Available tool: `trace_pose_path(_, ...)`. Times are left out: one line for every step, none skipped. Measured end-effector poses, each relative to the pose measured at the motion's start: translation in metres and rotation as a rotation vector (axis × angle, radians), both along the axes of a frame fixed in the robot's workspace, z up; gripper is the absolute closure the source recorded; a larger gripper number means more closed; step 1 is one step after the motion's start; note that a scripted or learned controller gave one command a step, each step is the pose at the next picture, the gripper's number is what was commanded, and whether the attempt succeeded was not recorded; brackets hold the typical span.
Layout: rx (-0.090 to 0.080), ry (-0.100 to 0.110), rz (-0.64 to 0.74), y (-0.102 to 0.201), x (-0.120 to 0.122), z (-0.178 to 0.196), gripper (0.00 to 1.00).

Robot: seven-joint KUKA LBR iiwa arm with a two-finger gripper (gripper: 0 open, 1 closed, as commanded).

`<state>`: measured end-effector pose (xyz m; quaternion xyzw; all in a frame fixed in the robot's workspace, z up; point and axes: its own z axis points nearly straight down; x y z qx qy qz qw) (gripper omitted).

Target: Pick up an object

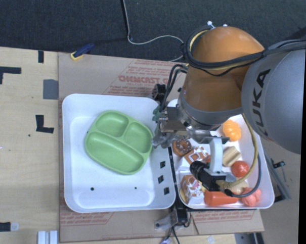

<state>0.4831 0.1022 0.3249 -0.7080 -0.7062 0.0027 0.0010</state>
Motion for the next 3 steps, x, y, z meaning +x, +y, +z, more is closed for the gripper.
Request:
trace_pose_path(0.006, -0.019, 0.007, 0.011, 0.001, 0.130, 1.00)
trace_pose_path(-0.002, 0.011, 0.003, 0.013, -0.002, -0.010, 1.00)
trace_pose_path(0.005, -0.016, 0.003, -0.004, 0.001, 0.111, 1.00)
